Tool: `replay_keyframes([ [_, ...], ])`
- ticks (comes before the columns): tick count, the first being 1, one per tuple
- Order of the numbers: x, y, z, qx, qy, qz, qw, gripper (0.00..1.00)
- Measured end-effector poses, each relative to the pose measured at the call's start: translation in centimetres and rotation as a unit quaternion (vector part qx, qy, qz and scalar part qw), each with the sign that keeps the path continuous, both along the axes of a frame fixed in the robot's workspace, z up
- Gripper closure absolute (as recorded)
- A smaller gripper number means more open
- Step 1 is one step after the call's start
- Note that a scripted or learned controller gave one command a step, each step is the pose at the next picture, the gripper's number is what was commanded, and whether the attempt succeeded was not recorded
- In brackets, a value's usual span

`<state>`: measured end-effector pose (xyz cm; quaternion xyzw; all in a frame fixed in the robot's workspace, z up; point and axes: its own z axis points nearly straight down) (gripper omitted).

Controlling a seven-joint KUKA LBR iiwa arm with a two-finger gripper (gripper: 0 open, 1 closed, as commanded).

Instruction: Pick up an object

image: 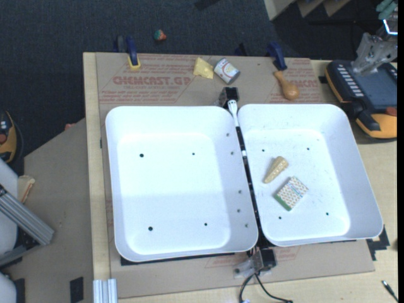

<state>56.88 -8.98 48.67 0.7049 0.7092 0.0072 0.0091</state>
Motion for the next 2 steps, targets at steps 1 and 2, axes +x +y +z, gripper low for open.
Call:
replay_keyframes([
  [1, 3.1, 8.7, -11.6, 0.0030, 0.018, 0.002, 0.9998, 1.00],
  [2, -0.7, 13.5, 6.0, 0.0033, 0.000, 0.001, 1.0000, 1.00],
])
